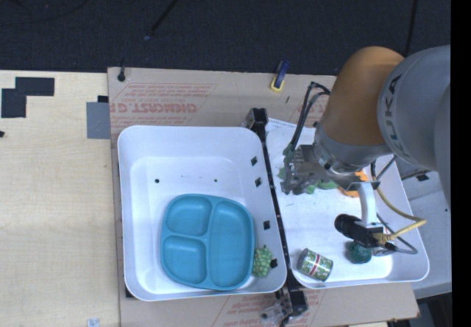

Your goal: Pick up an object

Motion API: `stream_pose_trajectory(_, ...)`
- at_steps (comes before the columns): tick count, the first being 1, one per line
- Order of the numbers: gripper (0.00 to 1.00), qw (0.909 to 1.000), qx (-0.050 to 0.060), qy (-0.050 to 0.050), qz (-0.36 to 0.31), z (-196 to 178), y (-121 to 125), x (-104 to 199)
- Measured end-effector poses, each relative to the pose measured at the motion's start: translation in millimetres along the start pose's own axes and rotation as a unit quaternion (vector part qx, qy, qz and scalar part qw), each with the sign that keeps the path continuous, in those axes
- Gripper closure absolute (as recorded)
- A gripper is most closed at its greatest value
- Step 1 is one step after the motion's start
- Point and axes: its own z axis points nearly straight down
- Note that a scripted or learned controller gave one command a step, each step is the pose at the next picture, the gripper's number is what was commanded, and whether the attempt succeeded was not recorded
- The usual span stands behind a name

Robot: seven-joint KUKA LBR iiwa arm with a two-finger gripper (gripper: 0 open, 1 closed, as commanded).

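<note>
One fixed camera above, slanting down on both bins (140,171)

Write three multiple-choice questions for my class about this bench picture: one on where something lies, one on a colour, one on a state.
1. Where does the divided plate lie?
A. in the left bin
B. in the right bin
C. on the cardboard outside the bins

2. What colour is that plate?
A. red
B. blue
C. yellow

3. How does the small can lie in the right bin?
A. hanging in the air from the tool
B. stacked on the plate
C. on the bin floor near the front edge, apart from the tool

Answers: 1 A, the plate rests on the floor of the left bin. 2 B, its surface is light blue. 3 C, the can lies by the front rim, while the tool is farther back.
</note>
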Motion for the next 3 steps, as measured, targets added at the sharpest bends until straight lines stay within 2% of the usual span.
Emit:
stream_pose_trajectory(1,1.00,1.0000,0.000,0.000,0.001,-19,11,16)
stream_pose_trajectory(2,1.00,1.0000,0.002,-0.001,0.002,-2,13,17)
stream_pose_trajectory(3,1.00,1.0000,0.000,-0.001,0.002,-12,25,7)
